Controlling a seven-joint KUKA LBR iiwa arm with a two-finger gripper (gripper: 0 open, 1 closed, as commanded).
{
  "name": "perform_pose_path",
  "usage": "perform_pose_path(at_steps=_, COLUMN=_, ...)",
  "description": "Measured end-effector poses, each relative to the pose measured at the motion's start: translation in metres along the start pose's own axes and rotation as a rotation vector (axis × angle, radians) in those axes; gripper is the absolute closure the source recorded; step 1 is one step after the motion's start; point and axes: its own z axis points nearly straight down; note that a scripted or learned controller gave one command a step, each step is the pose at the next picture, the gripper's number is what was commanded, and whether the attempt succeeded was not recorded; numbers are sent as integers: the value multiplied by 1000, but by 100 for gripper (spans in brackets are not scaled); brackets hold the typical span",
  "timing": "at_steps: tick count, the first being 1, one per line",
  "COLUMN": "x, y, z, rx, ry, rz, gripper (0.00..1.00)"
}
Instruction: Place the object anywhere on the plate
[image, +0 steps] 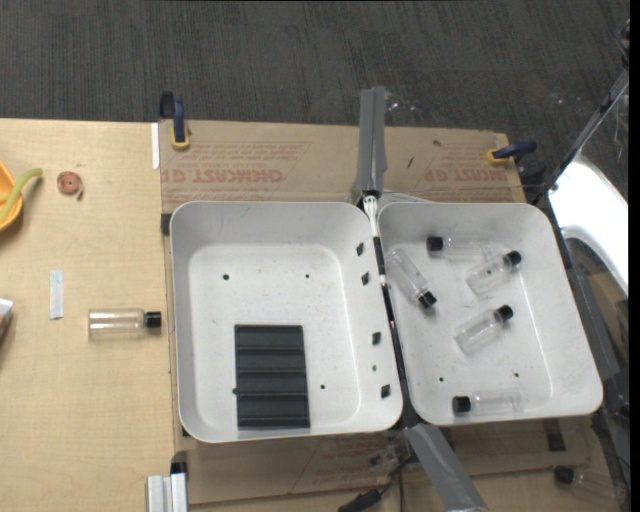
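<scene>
A pale wooden surface (80, 400) runs across the lower view, with dark grey carpet (300, 50) beyond its far edge. A sheet of brown cardboard (300, 165) lies under the two bins, held at its far corners by a blue-handled clamp (175, 120) and a second clamp (510, 152). Red print on the cardboard is upside down from here and seems to read "CHEMCAST". The left bin (182, 300) holds a black ribbed plate (270, 377) near its front wall. The right bin (578, 330) holds five clear vials with black caps, lying on their sides and apart from each other: one at the back (450, 244), one by the dividing wall (412, 280), one right of centre (495, 270), one in the middle (483, 328) and one at the front (487, 403). None is on the plate. A sixth vial (122, 321) lies on the surface left of the bins, near a white strip (56, 295), a small reddish disc (68, 183) and an orange item (6, 200) cut off by the edge.
</scene>
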Motion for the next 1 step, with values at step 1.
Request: perform_pose_path(at_steps=1, x=0, y=0, z=0, rx=0, ry=-1, rz=-1, gripper=0)
